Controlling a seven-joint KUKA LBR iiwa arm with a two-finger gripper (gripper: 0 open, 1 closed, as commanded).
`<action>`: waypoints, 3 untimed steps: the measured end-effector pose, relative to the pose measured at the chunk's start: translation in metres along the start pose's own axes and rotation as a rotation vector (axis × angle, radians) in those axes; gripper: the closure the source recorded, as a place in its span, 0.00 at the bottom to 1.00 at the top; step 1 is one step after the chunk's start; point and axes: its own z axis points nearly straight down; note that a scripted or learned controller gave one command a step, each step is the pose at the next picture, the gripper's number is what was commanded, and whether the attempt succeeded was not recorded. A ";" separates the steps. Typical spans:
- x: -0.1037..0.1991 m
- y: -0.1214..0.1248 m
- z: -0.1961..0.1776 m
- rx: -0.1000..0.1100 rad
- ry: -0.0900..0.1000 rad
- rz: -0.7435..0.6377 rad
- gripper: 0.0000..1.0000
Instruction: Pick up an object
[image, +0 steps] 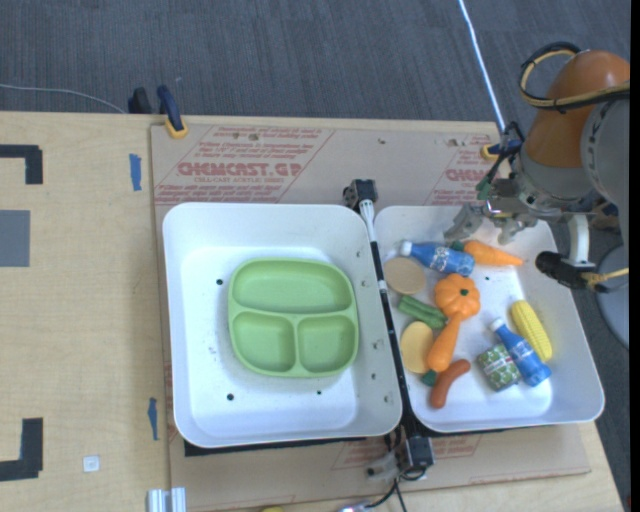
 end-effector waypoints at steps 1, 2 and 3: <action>-0.046 -0.007 0.048 0.007 0.011 -0.001 0.00; -0.048 -0.056 0.048 -0.004 0.007 -0.002 0.00; -0.052 -0.056 0.037 -0.009 -0.003 0.000 1.00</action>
